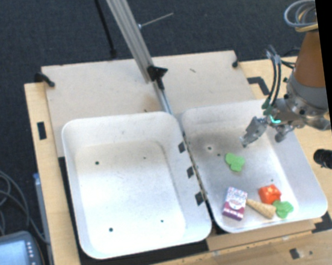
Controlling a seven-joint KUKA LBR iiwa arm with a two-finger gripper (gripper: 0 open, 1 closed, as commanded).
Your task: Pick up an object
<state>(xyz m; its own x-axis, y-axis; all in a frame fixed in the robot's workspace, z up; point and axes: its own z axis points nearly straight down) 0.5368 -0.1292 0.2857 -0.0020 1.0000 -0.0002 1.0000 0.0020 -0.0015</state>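
The claw [267,129] hangs over the far part of the right bin [295,169], its two grey fingers spread apart with nothing between them. One finger [252,132] points down toward the bin's middle; the other sits nearer the right wall. Above the claw, the arm's orange band [310,64] enters from the right.

Just below and left of the claw, apart from it, a small green piece [235,162] lies on the bin floor. Farther toward the near edge sits a cluster: a purple and white carton [234,203], a tan cone-shaped piece [261,208] just beside it, a red block [270,194], and another green piece [283,208] near the rim.

The left bin [130,182] adjoins the right one. Both rest on the pale worktop [207,78], and a metal post [132,33] slants up behind them.
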